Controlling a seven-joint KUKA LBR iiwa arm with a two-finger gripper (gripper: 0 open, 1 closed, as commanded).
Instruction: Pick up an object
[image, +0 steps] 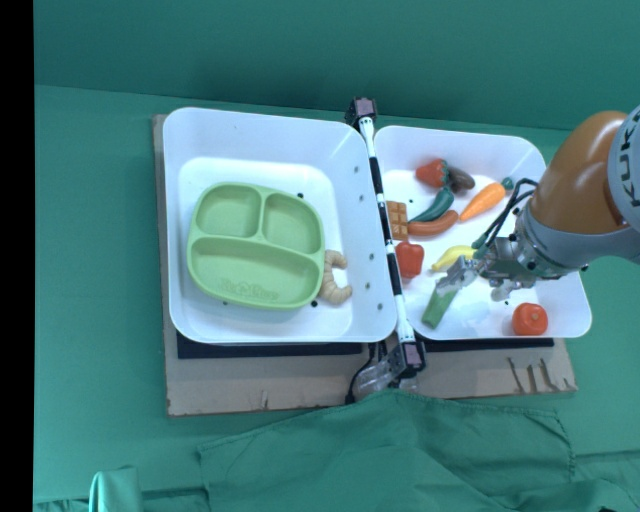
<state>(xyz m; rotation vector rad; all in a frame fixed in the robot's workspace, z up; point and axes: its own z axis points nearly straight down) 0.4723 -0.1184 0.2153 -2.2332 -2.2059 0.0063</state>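
Note:
My gripper (480, 281) is low in the right bin (560, 318), reaching in from the right, and it stands open with nothing seen between its fingers. Its left finger (459, 271) is at the upper end of a green cucumber-like stick (436, 308) that lies slanted on the bin floor. A yellow banana (451, 257) lies just above that finger. A red tomato (530, 319) rests below and to the right of the gripper.
The right bin also holds a red pepper (410, 258), a brown waffle block (398, 220), a sausage (432, 225), a dark green pepper (436, 204), a carrot (484, 200) and a red-and-brown piece (443, 174). The left bin (200, 135) holds a green divided plate (258, 246) and a croissant (336, 279).

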